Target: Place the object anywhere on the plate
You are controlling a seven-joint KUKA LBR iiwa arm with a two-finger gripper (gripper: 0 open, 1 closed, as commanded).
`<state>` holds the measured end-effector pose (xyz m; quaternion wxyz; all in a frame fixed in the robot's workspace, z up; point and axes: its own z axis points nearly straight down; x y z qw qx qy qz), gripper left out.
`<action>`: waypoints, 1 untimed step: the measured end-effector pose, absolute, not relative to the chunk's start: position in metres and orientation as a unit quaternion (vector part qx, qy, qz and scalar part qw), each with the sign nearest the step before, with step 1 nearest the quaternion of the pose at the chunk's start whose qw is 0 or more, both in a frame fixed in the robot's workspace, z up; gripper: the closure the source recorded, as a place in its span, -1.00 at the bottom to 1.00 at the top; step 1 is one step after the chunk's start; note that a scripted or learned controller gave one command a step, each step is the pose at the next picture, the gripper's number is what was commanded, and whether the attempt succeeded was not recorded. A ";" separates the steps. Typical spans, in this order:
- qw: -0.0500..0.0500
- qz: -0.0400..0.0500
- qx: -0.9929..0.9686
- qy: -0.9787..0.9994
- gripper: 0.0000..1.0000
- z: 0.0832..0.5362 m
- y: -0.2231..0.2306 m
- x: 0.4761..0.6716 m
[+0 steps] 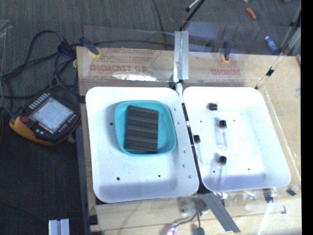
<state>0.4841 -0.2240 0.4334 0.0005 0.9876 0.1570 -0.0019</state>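
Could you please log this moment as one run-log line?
object: dark grey ribbed rectangular block | location: on light blue squarish plate | bin: left white bin | status: placed

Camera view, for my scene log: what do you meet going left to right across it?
Handheld control pendant on the floor → left bin → blue plate with the dark ribbed block on it → right bin.

robot lab | teach pendant (45, 119) on carpet | cabled bench (146, 65)
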 end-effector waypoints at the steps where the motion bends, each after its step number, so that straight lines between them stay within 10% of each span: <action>1: 0.000 -0.002 0.995 0.100 -1.00 0.433 -0.224 0.484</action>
